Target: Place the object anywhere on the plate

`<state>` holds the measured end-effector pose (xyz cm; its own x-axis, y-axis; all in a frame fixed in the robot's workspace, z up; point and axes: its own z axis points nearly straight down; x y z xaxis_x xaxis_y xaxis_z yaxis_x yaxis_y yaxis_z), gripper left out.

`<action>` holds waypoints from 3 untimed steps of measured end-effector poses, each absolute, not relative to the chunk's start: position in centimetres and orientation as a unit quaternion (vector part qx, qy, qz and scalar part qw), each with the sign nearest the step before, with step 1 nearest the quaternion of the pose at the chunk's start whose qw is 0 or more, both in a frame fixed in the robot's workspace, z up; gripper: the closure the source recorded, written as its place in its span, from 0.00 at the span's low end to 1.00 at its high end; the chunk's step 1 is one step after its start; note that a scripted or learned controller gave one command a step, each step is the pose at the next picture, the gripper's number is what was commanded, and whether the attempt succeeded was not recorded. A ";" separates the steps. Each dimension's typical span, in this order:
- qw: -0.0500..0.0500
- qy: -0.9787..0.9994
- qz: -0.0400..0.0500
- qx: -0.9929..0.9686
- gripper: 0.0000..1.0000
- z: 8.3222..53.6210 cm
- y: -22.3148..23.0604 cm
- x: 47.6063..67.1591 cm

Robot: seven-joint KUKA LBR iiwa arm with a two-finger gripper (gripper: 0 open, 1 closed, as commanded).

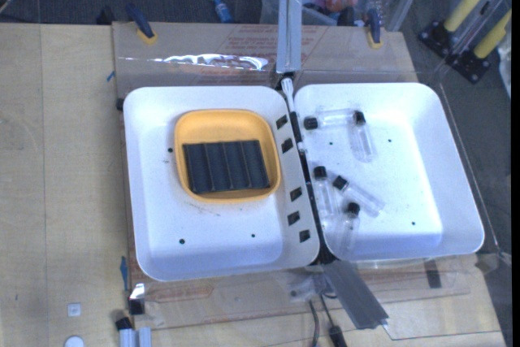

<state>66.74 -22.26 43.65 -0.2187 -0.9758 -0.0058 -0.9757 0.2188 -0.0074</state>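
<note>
A dark block on a yellow plate

The block (226, 166) is flat, black and ridged, and it lies in the middle of the smooth, round-cornered plate (185, 126). White bin (154, 240) floor shows all around the plate. Right of the plate, past the middle wall, small clear tubes (361, 144) with black caps lie scattered in the other bin (422, 134).

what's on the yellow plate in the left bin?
A dark ribbed rectangular block lies flat on the yellow plate, covering most of its middle. The plate's surface beneath the block is hidden. The clear vials sit in the right bin, not on the plate.
</note>
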 end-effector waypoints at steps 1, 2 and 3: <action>0.004 0.683 -0.001 -0.730 1.00 43.6 -22.1 66.8; 0.002 0.604 0.002 -0.797 1.00 43.6 -21.1 65.9; 0.003 0.471 0.001 -0.882 1.00 43.5 -21.2 66.1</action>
